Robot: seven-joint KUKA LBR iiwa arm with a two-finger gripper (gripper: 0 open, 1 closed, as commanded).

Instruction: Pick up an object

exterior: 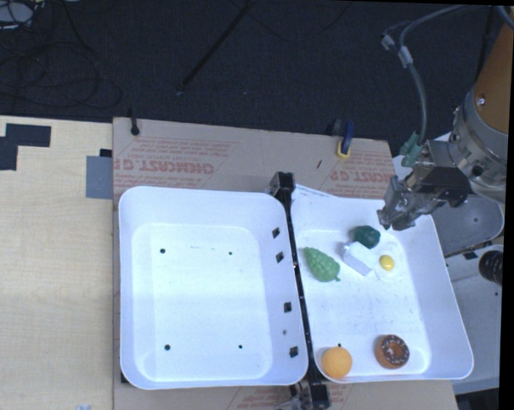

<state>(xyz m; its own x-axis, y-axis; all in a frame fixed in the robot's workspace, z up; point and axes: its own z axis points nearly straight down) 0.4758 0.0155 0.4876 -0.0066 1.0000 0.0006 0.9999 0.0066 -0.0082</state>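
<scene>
While the jaws point(398, 216) hang at the upper right of the frame, I cannot tell their state. Just below sits the dark green object point(366, 237) in the right bin point(441, 276), probably their target.

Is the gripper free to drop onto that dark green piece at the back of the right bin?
Probably yes. The gripper hangs just above and right of the dark green piece, with open space between. The white block and fried egg lie close beside it, so fingers may bump them.
</scene>
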